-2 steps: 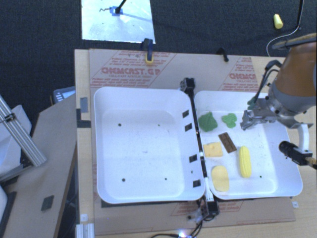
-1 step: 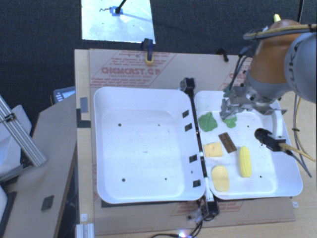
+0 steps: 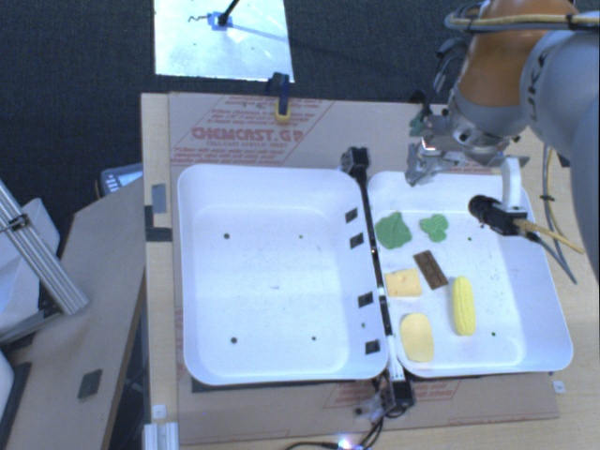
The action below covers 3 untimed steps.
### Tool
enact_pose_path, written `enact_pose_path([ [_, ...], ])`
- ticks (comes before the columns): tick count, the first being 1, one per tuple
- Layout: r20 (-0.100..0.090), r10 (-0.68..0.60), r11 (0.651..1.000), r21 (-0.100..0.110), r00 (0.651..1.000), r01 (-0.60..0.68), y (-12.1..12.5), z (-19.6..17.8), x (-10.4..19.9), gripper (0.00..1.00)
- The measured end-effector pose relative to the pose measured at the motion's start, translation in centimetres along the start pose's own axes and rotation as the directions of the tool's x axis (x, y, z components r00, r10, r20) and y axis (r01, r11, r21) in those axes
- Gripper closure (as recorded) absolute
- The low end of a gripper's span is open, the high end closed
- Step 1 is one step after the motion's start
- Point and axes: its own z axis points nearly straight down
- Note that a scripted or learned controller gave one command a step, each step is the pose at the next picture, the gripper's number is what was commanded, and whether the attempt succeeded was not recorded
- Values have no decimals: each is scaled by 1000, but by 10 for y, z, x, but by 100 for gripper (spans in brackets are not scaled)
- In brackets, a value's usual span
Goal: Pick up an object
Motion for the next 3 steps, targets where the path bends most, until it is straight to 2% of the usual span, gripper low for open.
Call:
enact_pose_path([
  [1, -1, 0, 1000, 2, 1000, 0, 26, -27, 36, 100],
  [2, 1, 7, 1000, 4, 1000, -7, 25, -42, 11, 100],
  [3, 0, 6, 1000, 5, 1000, -6, 25, -57, 1, 100],
])
